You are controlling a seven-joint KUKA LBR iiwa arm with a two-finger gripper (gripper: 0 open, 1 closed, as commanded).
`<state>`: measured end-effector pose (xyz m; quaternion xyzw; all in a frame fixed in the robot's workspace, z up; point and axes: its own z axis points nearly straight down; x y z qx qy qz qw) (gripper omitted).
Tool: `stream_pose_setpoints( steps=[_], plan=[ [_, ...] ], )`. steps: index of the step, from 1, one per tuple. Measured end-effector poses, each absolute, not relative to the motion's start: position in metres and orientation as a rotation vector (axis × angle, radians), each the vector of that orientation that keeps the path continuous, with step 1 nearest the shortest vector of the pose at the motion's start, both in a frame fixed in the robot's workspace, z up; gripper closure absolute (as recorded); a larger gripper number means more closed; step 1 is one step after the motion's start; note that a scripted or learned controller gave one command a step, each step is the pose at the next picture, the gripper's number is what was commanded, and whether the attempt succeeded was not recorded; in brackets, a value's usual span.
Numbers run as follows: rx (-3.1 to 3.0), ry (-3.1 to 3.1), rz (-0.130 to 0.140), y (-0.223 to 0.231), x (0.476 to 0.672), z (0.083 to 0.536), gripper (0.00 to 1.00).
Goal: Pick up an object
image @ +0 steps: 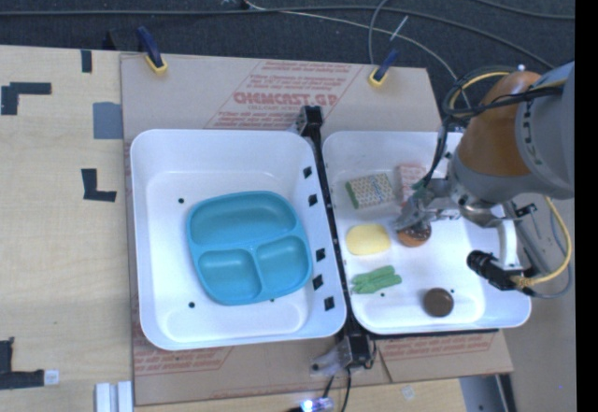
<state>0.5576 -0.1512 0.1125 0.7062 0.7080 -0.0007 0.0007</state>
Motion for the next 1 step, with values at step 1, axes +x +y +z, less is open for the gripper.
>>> stream_pose_setpoints(
  steps=[1],
  plan=[
    [2.217,2.222,0.003,-0.1447,0.5667,0.1658,1.0]
  ],
)
